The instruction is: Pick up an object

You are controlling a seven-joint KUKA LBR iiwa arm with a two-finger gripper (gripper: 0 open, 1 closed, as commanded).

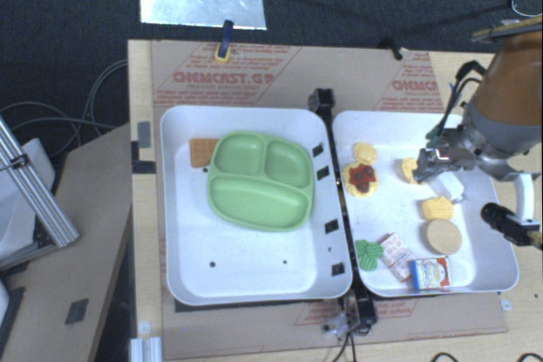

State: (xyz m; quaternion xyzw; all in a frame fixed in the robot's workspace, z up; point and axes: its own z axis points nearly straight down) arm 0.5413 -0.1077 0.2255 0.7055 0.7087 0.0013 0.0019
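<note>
The right bin (pixel 501 267) carries several small toy foods. A small yellow piece (pixel 410 170) lies near the middle of this bin, just beside the gripper (pixel 430 164), on its left. Whether the gripper touches this piece, I cannot tell. I also cannot tell if the fingers are apart or together, because they are small and blurred against the white bin.

Near the left wall of the same bin there is another yellow piece (pixel 365 153), and just below it a round piece with red on top (pixel 361 179). Nearer to the viewer lie a yellow corn-like piece (pixel 437 207) and a round tan disc (pixel 443 236), close to each other. At the near edge are a green leafy piece (pixel 367 254), a small wrapped packet (pixel 395 254) and a small carton with blue and red print (pixel 430 273).

The arm (pixel 509 110), grey with an orange-brown part, comes in from the right over this bin.

The left bin (pixel 182 267) holds a green tray with three compartments (pixel 260 181), and a tan cracker (pixel 202 152) lies at its far left corner, partly under the tray. Both bins stand on the counter (pixel 280 76), which is covered with brown cardboard.
</note>
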